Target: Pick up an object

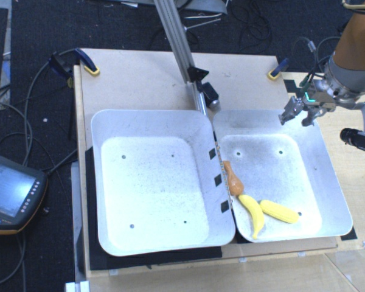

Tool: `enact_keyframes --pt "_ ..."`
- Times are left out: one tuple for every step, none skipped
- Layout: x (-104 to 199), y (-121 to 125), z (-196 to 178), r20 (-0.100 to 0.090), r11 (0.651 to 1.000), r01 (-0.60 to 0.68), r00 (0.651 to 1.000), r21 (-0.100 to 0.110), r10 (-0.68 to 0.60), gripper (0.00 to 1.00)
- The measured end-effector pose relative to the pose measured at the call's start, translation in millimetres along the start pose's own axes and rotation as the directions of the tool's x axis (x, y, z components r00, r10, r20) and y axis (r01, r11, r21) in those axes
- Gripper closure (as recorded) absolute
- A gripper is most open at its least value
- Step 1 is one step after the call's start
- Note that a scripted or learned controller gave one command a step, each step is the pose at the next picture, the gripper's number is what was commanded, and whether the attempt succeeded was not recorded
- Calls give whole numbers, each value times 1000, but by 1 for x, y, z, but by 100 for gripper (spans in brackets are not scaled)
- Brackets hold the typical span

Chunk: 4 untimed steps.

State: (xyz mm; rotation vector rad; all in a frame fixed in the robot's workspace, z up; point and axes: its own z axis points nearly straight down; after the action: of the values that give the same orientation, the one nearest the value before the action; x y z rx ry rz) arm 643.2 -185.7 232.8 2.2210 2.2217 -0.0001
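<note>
two yellow bananas (pixel 264 213) lie touching near the front of the right bin (pixel 328 181), an orange-brown piece (pixel 233 178) just beside them by the left wall. gripper (pixel 298 115) hovers over the bin's far right rim, fingers spread, nothing held. you want it centred over one banana's middle before descending.

Even overhead light, soft shadows, slightly grainy, mild blur.
</note>
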Motion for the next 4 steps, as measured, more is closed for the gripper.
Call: enact_keyframes --pt "0 0 0 0 1000 0 1000 0 0 0" --pt "-3 -3 63 -1 1000 0 1000 5 0 0" --pt "-7 -5 107 -1 1000 0 1000 4 0 0" --pt "-7 -6 139 -1 1000 0 1000 3 0 0"
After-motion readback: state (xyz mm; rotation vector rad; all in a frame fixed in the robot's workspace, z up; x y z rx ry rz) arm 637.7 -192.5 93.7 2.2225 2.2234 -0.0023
